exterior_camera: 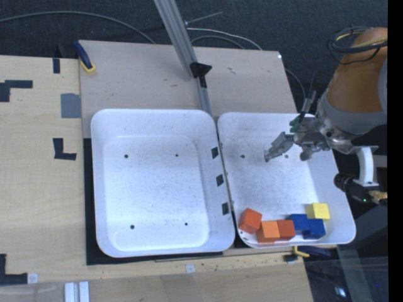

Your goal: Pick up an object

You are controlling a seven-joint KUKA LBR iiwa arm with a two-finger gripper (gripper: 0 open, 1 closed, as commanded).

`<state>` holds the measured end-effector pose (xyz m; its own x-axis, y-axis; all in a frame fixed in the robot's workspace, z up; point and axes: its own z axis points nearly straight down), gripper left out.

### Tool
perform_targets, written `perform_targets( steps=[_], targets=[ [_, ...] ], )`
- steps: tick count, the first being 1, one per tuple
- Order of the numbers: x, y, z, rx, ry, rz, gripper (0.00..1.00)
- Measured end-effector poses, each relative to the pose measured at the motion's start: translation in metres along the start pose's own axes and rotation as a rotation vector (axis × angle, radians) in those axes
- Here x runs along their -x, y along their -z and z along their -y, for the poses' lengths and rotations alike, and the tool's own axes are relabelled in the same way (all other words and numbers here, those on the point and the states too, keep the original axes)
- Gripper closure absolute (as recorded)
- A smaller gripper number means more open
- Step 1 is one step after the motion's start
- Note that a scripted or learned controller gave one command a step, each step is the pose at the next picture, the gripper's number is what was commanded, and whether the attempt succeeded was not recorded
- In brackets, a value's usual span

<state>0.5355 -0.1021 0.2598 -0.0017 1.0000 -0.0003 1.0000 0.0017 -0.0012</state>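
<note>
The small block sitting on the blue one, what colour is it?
Yellow: the small block sits on the blue block, seen in the camera view.

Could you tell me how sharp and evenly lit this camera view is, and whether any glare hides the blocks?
Camera view: soft overall, so the gripper is a blur and its state is unreadable; lighting is even and diffuse, with faint shadows along the bin walls; the right bin is bright white but not blown out; no glare over the blocks, whose orange, blue and yellow read clearly.
</note>
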Motion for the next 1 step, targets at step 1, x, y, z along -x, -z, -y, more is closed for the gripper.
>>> perform_targets(
  steps=[1],
  targets=[
    [0.0485,0.0606,-0.0397,0.009,-0.003,0.004,0.00]
  ],
)
